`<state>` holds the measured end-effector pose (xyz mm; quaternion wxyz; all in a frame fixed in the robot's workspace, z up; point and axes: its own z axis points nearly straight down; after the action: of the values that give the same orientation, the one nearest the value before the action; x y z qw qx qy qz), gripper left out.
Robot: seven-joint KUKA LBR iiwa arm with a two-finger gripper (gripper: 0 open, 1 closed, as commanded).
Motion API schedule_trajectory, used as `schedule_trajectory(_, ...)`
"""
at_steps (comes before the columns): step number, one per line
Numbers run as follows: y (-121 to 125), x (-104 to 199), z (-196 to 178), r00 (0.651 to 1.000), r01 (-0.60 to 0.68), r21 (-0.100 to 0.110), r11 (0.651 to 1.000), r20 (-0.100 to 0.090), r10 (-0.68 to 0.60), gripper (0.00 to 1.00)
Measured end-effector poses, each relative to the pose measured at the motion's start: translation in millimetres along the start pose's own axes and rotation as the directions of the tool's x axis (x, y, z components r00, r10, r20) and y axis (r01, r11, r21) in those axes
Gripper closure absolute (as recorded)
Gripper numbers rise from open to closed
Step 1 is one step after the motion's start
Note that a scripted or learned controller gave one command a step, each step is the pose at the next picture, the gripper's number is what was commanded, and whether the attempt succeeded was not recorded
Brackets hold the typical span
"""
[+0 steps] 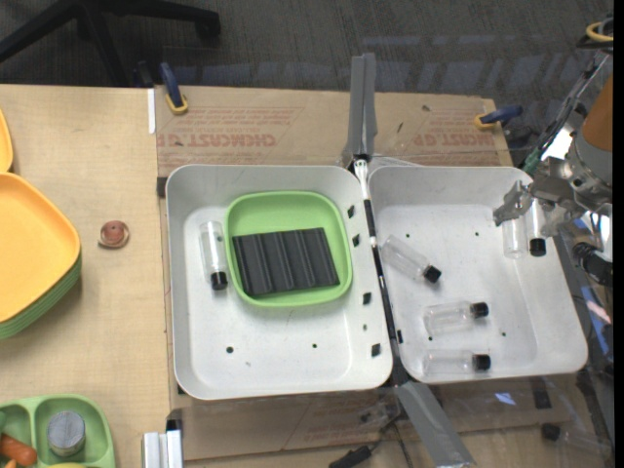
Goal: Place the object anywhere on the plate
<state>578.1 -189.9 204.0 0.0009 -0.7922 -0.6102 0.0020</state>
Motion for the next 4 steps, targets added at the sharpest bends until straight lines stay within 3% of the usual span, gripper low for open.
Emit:
schedule_trajectory(1,-15.2,-6.9,31.2,0.993,0.119,0.001,0.993,-0.001,-0.119,1.0)
schedule_trajectory(2,-61.1,-8.1,21.2,0.967,0.255,-0.001,0.967,-0.001,-0.255,1.0)
schedule_trajectory(3,-102.8,-5.7,22.9,0.951,0.308,-0.001,0.951,-0.001,-0.308,1.0)
schedule_trajectory(4,-112.2,32.0,8.3,0.891,0.454,-0.003,0.891,0.0,-0.454,1.0)
